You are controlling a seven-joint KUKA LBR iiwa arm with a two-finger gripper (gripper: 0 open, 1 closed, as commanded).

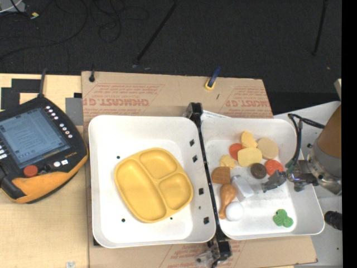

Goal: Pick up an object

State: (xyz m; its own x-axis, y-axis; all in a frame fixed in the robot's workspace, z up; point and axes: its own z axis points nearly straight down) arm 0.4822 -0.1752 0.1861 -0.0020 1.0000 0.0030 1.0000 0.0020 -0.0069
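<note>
Gripper [273, 181] sits low in the right bin [304, 225], beside the toy food pile [251, 155]; can't tell the fingers' state. Best target: the green piece [283, 219], lying alone. Descend straight, close fully, lift slowly.

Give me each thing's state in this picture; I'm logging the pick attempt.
gripper: low in the right bin, holds nothing visible
yellow tray: flat in the left bin, compartments bare
white egg: lying loose
green toy: lying apart from the pile
pendant: screen lit
</note>
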